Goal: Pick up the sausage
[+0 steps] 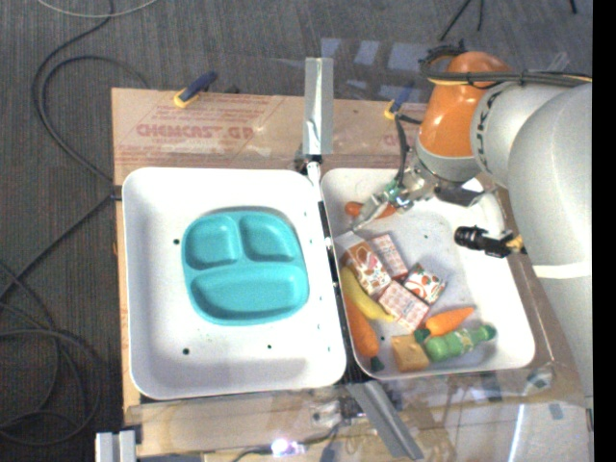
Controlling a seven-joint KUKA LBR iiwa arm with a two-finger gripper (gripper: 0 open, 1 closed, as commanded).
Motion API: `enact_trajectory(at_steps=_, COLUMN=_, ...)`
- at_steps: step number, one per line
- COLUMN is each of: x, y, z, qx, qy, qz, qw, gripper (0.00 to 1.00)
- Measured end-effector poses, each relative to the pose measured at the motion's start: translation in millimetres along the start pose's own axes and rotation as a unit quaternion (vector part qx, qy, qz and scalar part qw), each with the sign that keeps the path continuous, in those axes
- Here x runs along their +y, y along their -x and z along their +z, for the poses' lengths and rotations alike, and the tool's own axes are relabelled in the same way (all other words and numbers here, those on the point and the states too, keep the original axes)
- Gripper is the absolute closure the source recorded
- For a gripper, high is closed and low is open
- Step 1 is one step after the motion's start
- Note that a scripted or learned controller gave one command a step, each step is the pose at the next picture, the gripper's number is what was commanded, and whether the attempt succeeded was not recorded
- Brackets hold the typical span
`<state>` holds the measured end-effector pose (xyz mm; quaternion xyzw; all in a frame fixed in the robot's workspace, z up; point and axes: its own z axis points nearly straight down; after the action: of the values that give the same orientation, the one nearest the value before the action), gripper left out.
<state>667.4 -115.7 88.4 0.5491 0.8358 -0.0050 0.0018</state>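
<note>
Over right bin [520, 340], gripper [385, 203] fingers unclear, orange sausage [358, 209] partly hidden beneath

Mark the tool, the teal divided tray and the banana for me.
tool [383, 206]: camera view, midway between its fingertips, at the right bin's far edge.
teal divided tray [246, 266]: camera view, its central ridge, in the left bin.
banana [364, 301]: camera view, middle of its yellow curve, right bin.

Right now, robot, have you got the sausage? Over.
Claw low at right bin's far corner. Reddish piece there, likely the sausage; hold unconfirmed. Cartons sit nearer, apart.
</note>
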Motion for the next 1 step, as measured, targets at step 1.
enact_trajectory(at_steps=1, x=2.8, y=-4.4, z=-51.6, qx=0.003, qy=0.003, qz=-0.048, qw=0.9988, gripper=0.00)
